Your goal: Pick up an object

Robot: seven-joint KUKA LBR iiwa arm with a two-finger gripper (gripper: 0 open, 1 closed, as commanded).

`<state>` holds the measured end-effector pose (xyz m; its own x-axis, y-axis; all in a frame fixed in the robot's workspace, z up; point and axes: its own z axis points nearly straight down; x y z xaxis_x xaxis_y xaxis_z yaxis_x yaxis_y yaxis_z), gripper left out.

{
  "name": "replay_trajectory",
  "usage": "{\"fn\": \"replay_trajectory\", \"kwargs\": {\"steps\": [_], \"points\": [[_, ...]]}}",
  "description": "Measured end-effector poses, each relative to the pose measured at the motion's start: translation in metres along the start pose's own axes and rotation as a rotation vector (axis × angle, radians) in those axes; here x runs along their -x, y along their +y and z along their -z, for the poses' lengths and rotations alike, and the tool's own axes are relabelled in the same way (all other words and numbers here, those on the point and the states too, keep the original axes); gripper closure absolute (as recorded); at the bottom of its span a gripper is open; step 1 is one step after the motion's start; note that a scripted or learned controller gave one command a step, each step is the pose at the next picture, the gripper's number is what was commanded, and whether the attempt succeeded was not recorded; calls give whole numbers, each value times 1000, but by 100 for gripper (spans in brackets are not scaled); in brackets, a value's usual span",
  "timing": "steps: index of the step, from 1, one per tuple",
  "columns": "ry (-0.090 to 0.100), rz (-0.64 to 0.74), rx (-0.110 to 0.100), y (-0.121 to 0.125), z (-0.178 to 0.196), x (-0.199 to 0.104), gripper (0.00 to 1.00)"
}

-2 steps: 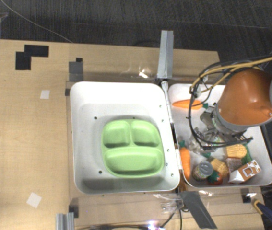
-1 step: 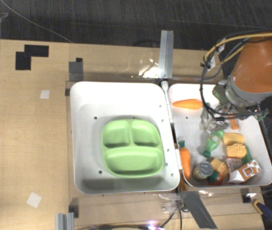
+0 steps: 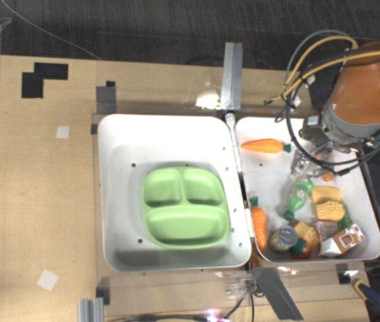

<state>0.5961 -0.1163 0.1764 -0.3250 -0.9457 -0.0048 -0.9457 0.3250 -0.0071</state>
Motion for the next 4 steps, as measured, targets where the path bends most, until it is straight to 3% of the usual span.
{"fn": "replay_trajectory", "kwargs": {"steps": [1, 2, 3, 4], "points": [[2, 105, -3, -42, 18, -69, 100], [-2, 38, -5, -62, 61, 0, 100], [-1, 34, -2, -62, 59, -3, 0], [0, 404, -4, -55, -77, -9, 0]]}}
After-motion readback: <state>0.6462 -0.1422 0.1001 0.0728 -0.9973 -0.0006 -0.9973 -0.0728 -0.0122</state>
